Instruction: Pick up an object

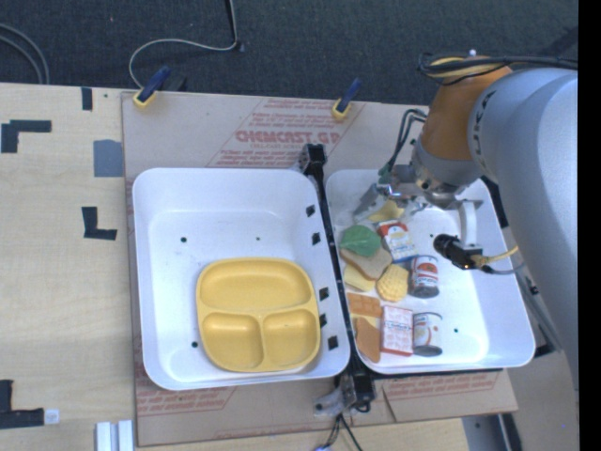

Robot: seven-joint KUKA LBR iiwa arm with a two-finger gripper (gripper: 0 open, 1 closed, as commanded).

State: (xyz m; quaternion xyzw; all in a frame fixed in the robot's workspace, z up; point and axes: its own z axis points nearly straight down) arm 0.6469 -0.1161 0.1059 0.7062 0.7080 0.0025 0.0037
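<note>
Gripper hung low over the far end of the right bin; jaws' state could not be told. Nearest target, green piece, lay just near-left among crowded items. Best: drop straight down, close on one object only.

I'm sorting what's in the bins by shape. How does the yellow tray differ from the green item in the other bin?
The yellow tray is far larger than the green item. The tray lies alone in the left bin; the green item sits crowded among small packets and cans in the right bin. The tray is flat with three compartments; the green item is a rounded lump. Both lie apart from the end effector.
</note>
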